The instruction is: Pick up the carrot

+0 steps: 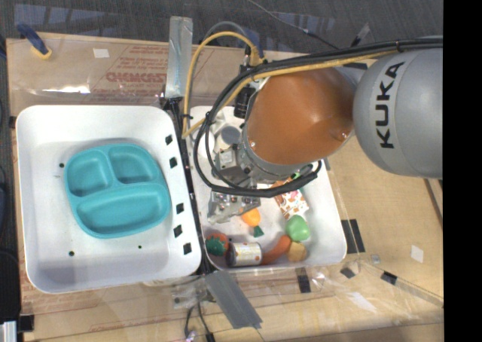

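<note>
Toys crowd the near edge of the right bin (336,205) — a small can (243,253) lying on its side, a green piece (297,227). Among them lies the carrot (276,249), orange-red and slanted, beside the can. Farther back the gripper (228,207) hangs over an orange piece (251,218) — whether spread or clenched, I cannot tell.

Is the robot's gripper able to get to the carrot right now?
Probably yes. The gripper hangs in the right bin, close above the toys, and the carrot lies just beside it with its top uncovered. The green toy and can sit close but not on it.
</note>
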